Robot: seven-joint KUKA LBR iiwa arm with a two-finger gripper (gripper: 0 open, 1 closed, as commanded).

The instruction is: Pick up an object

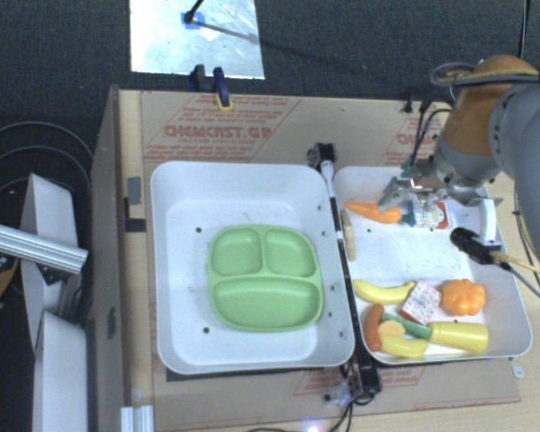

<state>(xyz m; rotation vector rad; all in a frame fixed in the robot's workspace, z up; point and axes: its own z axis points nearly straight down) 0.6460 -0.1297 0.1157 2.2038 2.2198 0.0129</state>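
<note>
A: Which way does the carrot (374,211) lie?

B: Its long axis runs almost level across the view, the narrow tip toward the left bin (175,241), the thick end toward the gripper (412,196). It lies at the far end of the right bin (522,327), just left of the gripper.

A: Is the gripper holding it?

B: I cannot tell. The wrist covers the fingers from above, and the carrot's thick end runs in under the metal parts, so contact is unclear. Something red and white sits just beneath the gripper, too blurred to name.

A: How does the carrot look?

B: Orange, slim, tapering, smooth like a plastic toy.

A: And the rest?

B: A green divided plate (265,275) lies in the left bin. At the near end of the right bin sit a banana (382,291), a small orange pumpkin (462,297) and a yellow cylinder (459,335), closely packed.
</note>
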